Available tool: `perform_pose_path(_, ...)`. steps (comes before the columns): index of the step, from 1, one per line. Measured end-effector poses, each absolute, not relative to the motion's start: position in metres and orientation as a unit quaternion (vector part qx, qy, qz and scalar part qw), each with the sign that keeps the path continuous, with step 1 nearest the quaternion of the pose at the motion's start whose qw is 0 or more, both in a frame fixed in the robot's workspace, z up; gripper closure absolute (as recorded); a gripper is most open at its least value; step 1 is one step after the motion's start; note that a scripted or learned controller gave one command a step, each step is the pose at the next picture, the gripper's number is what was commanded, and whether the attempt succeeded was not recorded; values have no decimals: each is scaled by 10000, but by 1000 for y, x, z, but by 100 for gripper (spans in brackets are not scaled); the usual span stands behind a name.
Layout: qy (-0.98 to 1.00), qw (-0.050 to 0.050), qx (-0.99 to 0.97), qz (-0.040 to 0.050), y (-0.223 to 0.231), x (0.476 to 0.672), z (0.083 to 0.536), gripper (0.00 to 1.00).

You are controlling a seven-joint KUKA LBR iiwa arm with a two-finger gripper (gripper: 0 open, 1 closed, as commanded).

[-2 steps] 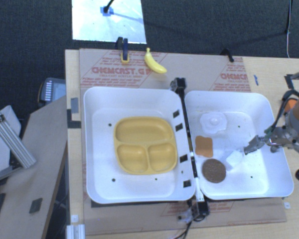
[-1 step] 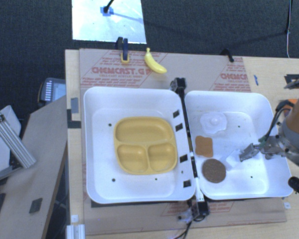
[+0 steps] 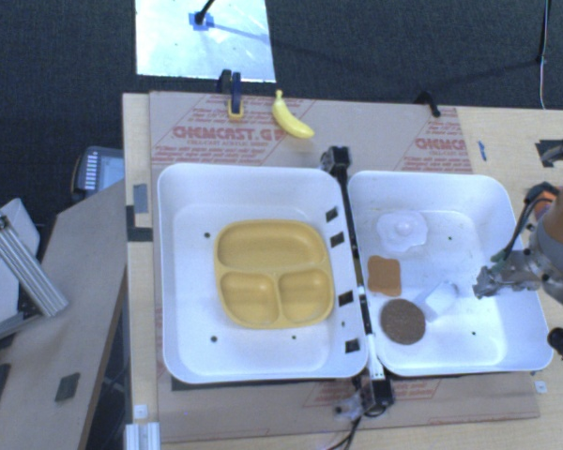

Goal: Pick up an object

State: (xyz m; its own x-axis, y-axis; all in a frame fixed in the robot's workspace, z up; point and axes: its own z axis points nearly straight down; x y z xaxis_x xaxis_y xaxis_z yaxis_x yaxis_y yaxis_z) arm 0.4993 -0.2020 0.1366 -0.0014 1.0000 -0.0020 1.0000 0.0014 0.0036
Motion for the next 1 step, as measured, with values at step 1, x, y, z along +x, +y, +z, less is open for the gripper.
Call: perform_pose_path(1,7088,37,7054,18,-194,502,196,100)
